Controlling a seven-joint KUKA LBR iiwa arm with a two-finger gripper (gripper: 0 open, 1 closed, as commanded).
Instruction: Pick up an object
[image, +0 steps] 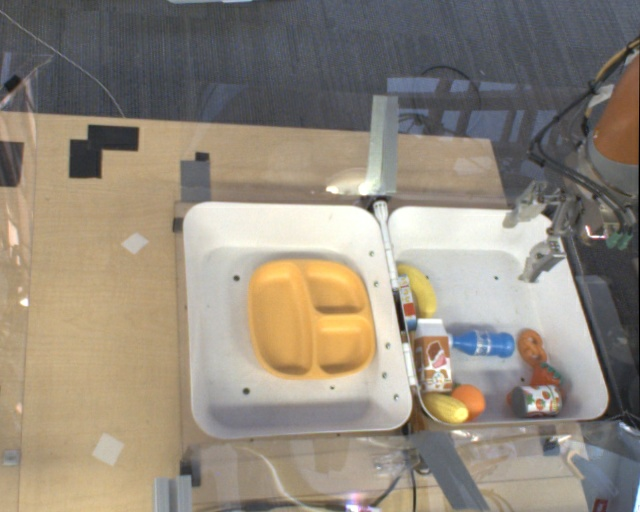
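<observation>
Now the arm comes in from the right, its orange band up at the far right corner, and the gripper (541, 232) hangs over the far right part of the right bin (470, 232), above bare white floor and well apart from every object. Its two grey fingers (538, 262) look spread, one at the bin's far rim and one lower near the right wall, with nothing between them, though from this slanted angle the gap is hard to judge. Down in the right bin, the pickings are all crowded toward the near side: a banana (420, 288) lies along the left wall by the divider, a small carton (433, 356) with a white top and brown label sits just near of it, and a blue bottle (483, 344) lies on its side just right of the carton, its white cap toward the carton. Right of the bottle sits an orange-red round item (531, 345), and near of that a red and white can (540, 400) on its side. At the near wall a lemon (446, 408) and an orange (469, 400) sit touching each other. Over in the left bin (215, 330), a yellow divided tray (311, 318) lies flat in the middle, three compartments showing. Both bins rest side by side on the pale wooden bench (90, 320).
</observation>
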